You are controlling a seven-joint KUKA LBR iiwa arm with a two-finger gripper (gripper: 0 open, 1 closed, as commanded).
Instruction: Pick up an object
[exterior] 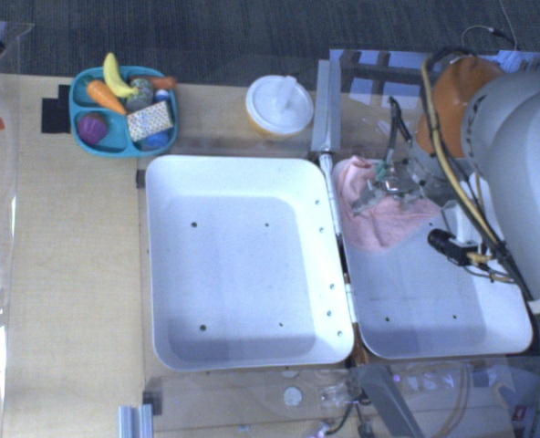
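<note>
A crumpled pink cloth (pixel 379 215) lies in the back left part of the right bin (pixel 443 318). My gripper (pixel 386 190) hangs right over the cloth, its metal fingers down among the folds near the cloth's upper middle. The grey arm with its orange band (pixel 452 99) comes in from the upper right and hides the bin's back right corner. The cloth rests on the bin floor.
The left bin (pixel 233 263) sits beside the right one, a raised divider between them. Behind the bins stand a blue tray of toy food (pixel 124 109) and a white lidded cup (pixel 279 104). Black and yellow cables (pixel 462 245) trail across the right bin.
</note>
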